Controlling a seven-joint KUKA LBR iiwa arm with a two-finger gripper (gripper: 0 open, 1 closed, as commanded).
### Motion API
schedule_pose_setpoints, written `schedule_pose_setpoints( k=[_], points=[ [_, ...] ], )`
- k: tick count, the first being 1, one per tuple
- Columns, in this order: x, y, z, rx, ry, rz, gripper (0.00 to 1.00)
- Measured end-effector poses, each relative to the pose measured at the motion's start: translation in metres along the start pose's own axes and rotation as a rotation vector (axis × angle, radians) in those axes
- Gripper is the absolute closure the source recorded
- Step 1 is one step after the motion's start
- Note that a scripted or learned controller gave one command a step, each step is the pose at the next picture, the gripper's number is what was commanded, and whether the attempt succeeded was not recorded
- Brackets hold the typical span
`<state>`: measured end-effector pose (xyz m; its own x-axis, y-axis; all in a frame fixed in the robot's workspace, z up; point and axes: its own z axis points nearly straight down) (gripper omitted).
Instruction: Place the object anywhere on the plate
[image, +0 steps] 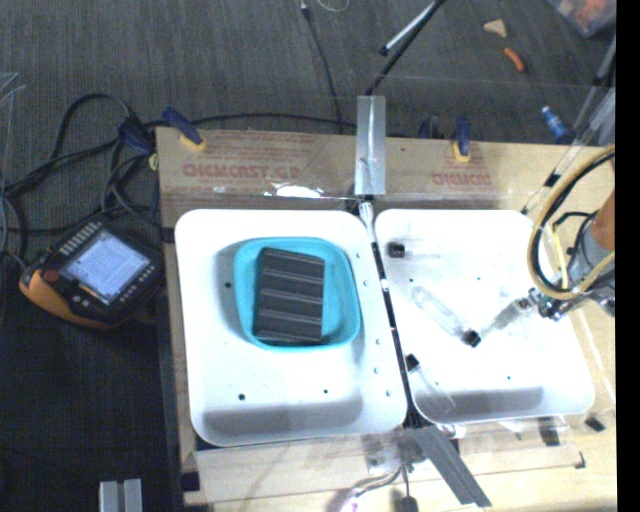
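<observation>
Dark ridged block (291, 295) lies on blue plate (345, 300) in left bin (200, 330), long axis toward surface's far edge. Claw (470, 338) over right bin (560, 390), well right of block; finger state: cannot tell.

Grey arm (600, 262) with orange band and looping yellow-black cables (545, 245).

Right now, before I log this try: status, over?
Gripper at right bin, apart from plate. Dark ridged block flat on blue plate, left bin. Nothing on top of block.
</observation>
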<state>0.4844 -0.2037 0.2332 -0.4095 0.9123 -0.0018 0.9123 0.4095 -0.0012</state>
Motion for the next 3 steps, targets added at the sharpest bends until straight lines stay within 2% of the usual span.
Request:
schedule_pose_setpoints(
  k=[1, 2, 3],
  points=[
    [0.004, 0.001, 0.128, 0.002, 0.002, 0.403, 0.00],
    [-0.018, -0.009, 0.029, 0.001, 0.001, 0.236, 0.00],
    [0.058, 0.025, 0.105, 0.002, 0.005, 0.226, 0.00]
  ],
)
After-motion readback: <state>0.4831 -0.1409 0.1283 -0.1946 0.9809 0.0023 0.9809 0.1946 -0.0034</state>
